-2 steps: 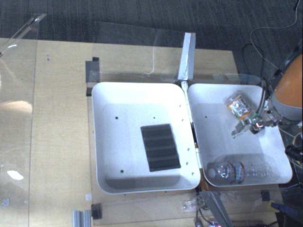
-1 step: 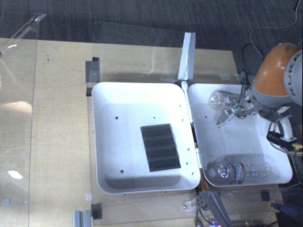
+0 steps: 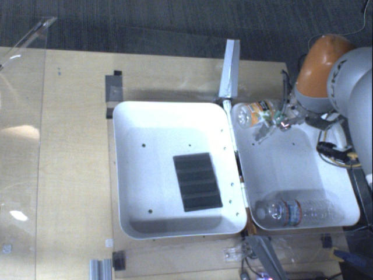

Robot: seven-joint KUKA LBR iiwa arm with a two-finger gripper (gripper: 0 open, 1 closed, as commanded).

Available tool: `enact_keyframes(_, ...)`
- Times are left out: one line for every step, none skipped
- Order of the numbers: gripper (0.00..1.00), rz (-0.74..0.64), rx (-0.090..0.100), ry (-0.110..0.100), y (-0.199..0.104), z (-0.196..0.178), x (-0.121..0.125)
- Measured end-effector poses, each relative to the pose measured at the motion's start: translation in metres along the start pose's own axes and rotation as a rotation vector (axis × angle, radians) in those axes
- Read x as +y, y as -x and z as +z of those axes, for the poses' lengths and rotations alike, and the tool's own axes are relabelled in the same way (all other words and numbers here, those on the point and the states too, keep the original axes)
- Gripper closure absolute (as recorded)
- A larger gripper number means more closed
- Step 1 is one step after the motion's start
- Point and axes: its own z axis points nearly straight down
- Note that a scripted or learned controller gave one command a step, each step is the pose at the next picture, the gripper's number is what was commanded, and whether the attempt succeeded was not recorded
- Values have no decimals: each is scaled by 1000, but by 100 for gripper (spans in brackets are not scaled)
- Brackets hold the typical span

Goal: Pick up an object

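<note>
**Bin Contents and Gripper Position**

A clear plastic water bottle (image 3: 294, 210) lies on its side along the near edge of the right white bin (image 3: 303, 168). A dark ribbed rectangular pad (image 3: 197, 181) lies flat in the left white bin (image 3: 157, 156). At the right bin's far-left corner, a small clear bottle with an orange-and-yellow label (image 3: 252, 113) lies on its side. The two-finger gripper (image 3: 271, 123) sits just beside this bottle; finger opening and grasp cannot be determined.

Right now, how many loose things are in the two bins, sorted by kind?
Clear plastic bottles: 2, one along the right bin's near edge, one at its far left corner by the claw.
Black ridged pads: 1, left bin.
Total: 3
</note>
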Motion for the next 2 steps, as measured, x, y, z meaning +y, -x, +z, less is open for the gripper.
enact_keyframes(0, 150, -7, 31, -11, -75, -73)
enact_keyframes(0, 69, -10, 10, -5, -28, -10)
